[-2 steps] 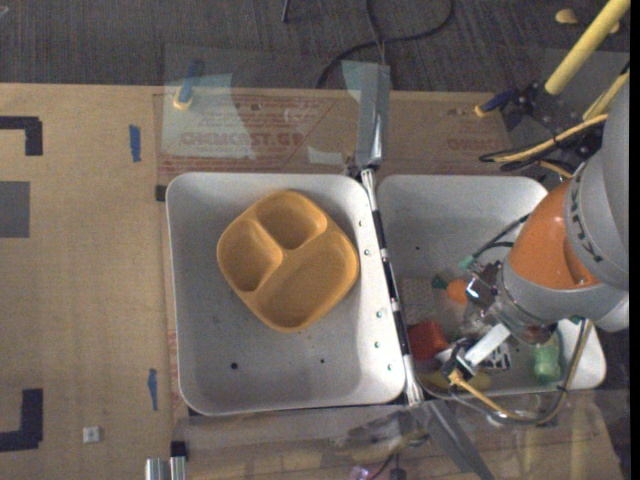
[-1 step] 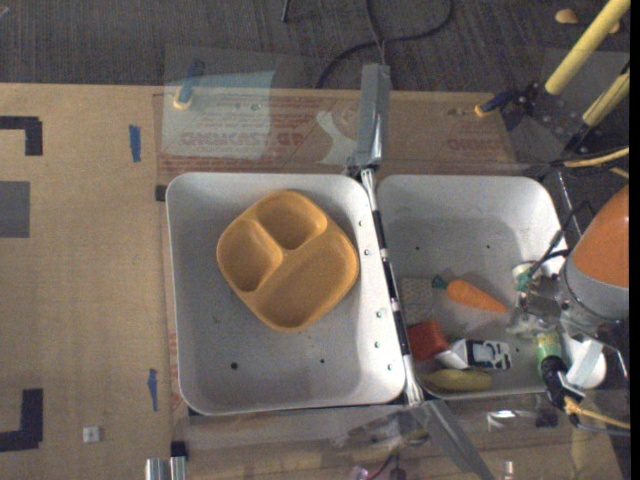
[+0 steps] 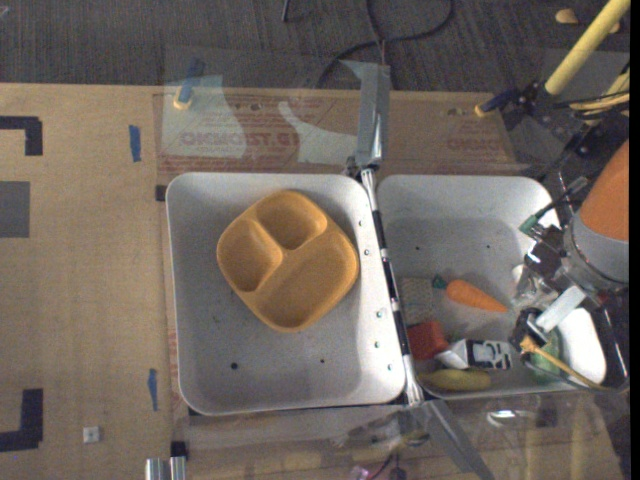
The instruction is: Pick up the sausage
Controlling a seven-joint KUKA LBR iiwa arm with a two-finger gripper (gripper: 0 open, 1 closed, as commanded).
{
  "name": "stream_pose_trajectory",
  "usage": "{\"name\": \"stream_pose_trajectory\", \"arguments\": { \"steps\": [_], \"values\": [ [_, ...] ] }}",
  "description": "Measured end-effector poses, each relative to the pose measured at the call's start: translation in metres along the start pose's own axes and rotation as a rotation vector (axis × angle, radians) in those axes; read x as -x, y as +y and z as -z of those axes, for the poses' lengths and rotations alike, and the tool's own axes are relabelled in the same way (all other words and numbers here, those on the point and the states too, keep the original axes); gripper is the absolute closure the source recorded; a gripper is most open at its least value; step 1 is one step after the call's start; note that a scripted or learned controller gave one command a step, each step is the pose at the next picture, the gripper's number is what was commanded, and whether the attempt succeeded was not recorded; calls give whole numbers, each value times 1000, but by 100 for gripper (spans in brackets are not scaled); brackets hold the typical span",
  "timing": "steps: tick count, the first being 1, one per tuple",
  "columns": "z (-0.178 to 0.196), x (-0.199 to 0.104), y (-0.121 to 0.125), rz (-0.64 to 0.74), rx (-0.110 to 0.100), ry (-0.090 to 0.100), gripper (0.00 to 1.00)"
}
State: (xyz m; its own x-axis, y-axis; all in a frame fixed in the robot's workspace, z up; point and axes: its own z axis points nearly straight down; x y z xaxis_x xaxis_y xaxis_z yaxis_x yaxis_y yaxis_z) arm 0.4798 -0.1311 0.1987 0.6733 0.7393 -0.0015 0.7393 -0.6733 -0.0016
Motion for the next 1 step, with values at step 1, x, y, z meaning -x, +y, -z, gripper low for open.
{"name": "stream_pose_trajectory", "arguments": {
  "steps": [1],
  "values": [
    [26, -8, -7, 23, 0, 0, 100]
  ]
}}
